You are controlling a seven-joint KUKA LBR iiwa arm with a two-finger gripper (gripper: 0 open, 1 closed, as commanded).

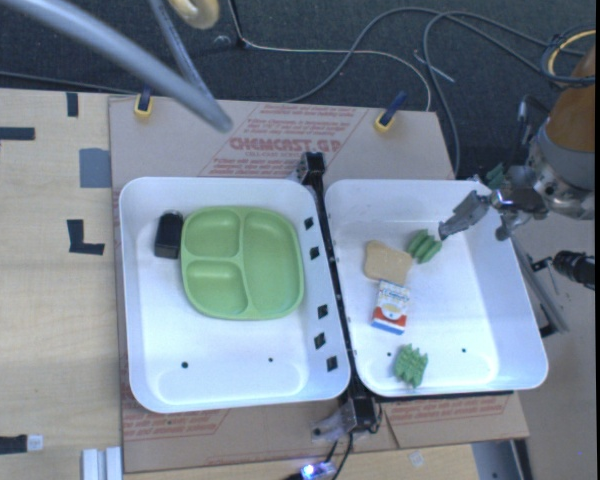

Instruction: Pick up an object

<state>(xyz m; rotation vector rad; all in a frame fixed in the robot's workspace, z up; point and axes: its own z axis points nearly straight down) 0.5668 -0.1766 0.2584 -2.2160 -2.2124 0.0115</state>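
Right bin (510, 298) holds four things you could go for: a tan slice (387, 261) near the middle, a small green piece (424, 245) just beside it to the upper right, a white carton (391, 306) with red and blue print touching the slice's lower edge, and a darker green lump (411, 364) nearer the front wall, apart from the rest.

Left bin (140, 298) has a green three-section plate (244, 263) in the middle and a black block (168, 235) just off the plate's left rim. A row of black clips runs along the divider between the bins. Both bins sit on cardboard on the wooden tabletop (40, 298); cables trail across the dark floor behind.

The slice and the green piece sit tight together (crowded spot for a grab); the carton is pressed against the slice too.

Arm comes in from the right, wrist over the right bin's far right corner. Claw (485, 218) is spread open, nothing between the fingers: one finger (462, 218) slants down-left with its tip close to the small green piece, the other (507, 226) points down near the right wall.
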